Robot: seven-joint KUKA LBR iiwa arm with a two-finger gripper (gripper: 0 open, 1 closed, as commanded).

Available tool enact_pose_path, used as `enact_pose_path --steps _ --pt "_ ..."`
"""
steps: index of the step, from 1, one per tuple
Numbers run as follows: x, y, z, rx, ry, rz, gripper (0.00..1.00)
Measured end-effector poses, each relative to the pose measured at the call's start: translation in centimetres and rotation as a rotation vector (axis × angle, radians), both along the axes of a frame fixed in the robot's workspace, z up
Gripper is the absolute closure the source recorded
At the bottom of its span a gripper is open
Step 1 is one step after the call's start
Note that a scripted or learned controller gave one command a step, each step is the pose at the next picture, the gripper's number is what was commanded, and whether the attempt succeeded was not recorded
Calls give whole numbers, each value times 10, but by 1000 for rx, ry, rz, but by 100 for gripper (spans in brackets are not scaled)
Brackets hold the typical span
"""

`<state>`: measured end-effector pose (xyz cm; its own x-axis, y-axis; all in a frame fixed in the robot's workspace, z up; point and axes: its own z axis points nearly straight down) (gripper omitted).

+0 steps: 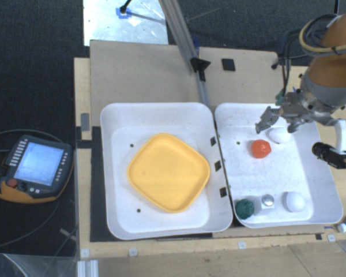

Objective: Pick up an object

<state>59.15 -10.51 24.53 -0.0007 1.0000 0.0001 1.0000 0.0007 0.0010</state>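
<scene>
A yellow square plate (169, 171) lay in the left bin (112, 154). In the right bin (323, 178), a green ball (245, 207), a small metal cap (267, 201) and a white ball (294, 201) sat along the near edge, an orange ball (261, 149) near the middle. Farther right, a white egg-like object (279, 135) lay just beneath the gripper (284, 120), whose fingers were spread and held nothing. It looked light, smooth, likely slippery; gripping across its middle seemed safest.

No lettering legible anywhere, handheld control pendant (32, 167) on the floor left of the bench with a lit screen too washed out to read, blue marker (124, 12) on the floor sheet bearing no readable sign
</scene>
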Motion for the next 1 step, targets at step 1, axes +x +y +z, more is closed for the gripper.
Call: enact_pose_path --steps 1 --pt "8 5 -48 0 4 0 0"
